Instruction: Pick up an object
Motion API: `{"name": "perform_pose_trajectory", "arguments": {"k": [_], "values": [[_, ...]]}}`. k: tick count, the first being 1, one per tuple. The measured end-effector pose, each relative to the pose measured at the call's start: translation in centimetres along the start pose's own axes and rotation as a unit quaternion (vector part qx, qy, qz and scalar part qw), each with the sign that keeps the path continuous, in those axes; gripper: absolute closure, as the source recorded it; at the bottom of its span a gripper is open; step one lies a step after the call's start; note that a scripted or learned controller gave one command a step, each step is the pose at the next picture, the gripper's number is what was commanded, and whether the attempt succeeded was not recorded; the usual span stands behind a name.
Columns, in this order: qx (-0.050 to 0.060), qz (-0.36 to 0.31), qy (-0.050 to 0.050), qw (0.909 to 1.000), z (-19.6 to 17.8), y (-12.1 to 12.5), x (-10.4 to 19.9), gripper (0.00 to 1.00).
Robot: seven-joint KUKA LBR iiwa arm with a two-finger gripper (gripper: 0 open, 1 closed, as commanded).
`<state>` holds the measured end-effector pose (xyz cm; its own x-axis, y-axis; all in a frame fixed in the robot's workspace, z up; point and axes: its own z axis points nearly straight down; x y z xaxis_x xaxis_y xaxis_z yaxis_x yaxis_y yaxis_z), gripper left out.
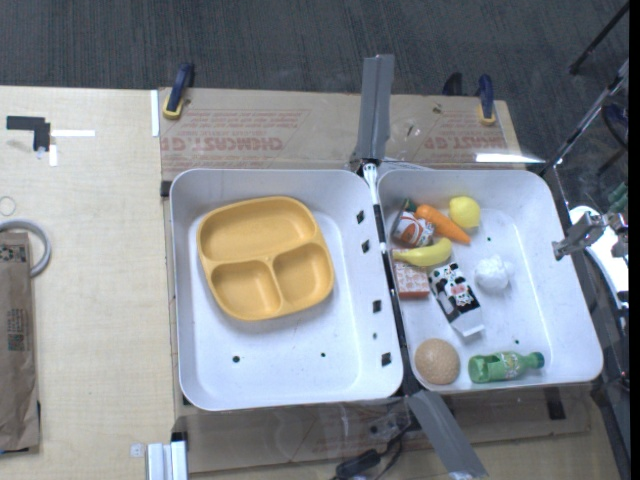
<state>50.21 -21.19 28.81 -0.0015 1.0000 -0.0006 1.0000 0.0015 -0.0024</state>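
Observation:
The right bin (560, 298) holds several small objects. A yellow lemon (464, 210) and an orange carrot (441, 223) lie at its far side, next to a red and white can (410, 231). Below them lie a banana (422, 255), a red box (410, 282) and a black and white carton (456, 294). A white crumpled lump (490, 273) sits apart to the right of these. Near the front wall rest a tan round ball (437, 361) and a green bottle (505, 366) lying on its side.
The left bin (290, 368) carries a yellow divided plate (265, 256). A grey divider bar (377, 108) runs between the bins at the back. Clamps (180, 90) hold cardboard behind them. A metal bracket (585, 234) juts in at the right bin's outer rim.

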Motion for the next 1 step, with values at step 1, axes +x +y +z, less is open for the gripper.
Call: {"name": "perform_pose_trajectory", "arguments": {"k": [1], "values": [[0.0,-0.015,0.0,0.9999,9.85,5.14,6.37,0.0]]}}
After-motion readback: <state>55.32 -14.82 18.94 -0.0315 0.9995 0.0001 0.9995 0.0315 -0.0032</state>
